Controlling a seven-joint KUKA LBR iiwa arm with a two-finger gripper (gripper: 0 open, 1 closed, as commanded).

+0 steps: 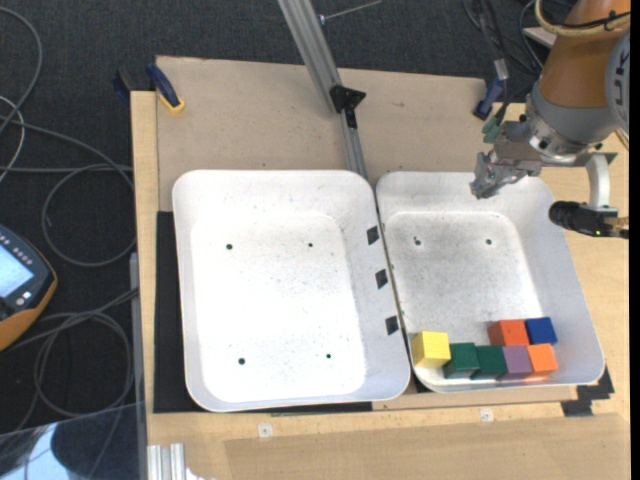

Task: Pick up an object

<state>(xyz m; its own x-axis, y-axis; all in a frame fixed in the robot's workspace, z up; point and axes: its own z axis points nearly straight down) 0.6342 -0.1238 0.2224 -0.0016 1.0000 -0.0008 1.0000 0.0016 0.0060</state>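
Blocks: You have a cluster of small coloured blocks in the right bin, packed into its near corner against the front rim.
Front row: From your left you see a yellow block, a dark green block, a second green block, a purple block and an orange block. They sit touching or almost touching one another in a line.
Back row: A red-orange block and a blue block sit just behind the purple and orange ones, side by side.
Look: Each block is a plain cube with flat matte faces. The yellow one stands out brightest against the white floor of the bin, and it sits at the open end of the row.
Gripper: You see the gripper over the far rim of the right bin, well apart from the blocks. It has nothing between its fingers; whether they are spread or closed you cannot tell from this angle.
Arm: The arm comes in from the right, its orange band above the grey wrist.
Left bin: The left bin lies just beside the right one, its speckled white floor showing four dark dots.
Worktop: Both bins rest on the tan worktop, with a blue clamp at its far left corner.
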